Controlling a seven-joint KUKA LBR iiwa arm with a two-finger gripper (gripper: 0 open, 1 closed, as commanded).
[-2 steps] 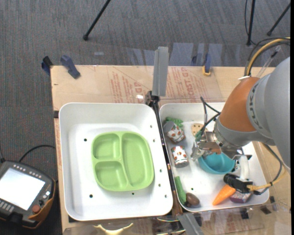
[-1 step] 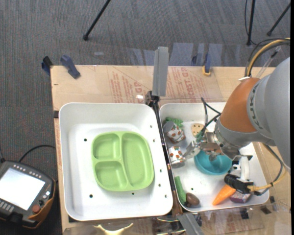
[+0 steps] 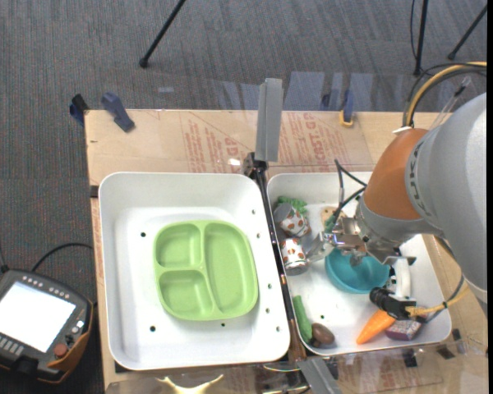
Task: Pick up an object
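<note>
My gripper (image 3: 343, 238) hangs low in the right bin (image 3: 434, 269), just above the left rim of a teal bowl (image 3: 357, 276). Left of it lie two patterned cups, one higher (image 3: 291, 219) and one lower (image 3: 295, 254). An orange carrot (image 3: 375, 327), a purple block (image 3: 404, 329) and a white bottle (image 3: 402, 278) sit near the bin's front right corner. A green stick (image 3: 300, 309) and a brown lump (image 3: 322, 333) lie at the front left. The gripper's tip is dark and cluttered, and nothing is plainly seen in it.
The left bin (image 3: 123, 220) holds a green divided plate (image 3: 205, 269). A grey upright post (image 3: 269, 121) stands behind the wall between the bins. A teach pendant (image 3: 33, 322) rests on the floor at the lower left. My orange-banded wrist (image 3: 398, 187) overhangs the right bin's back right.
</note>
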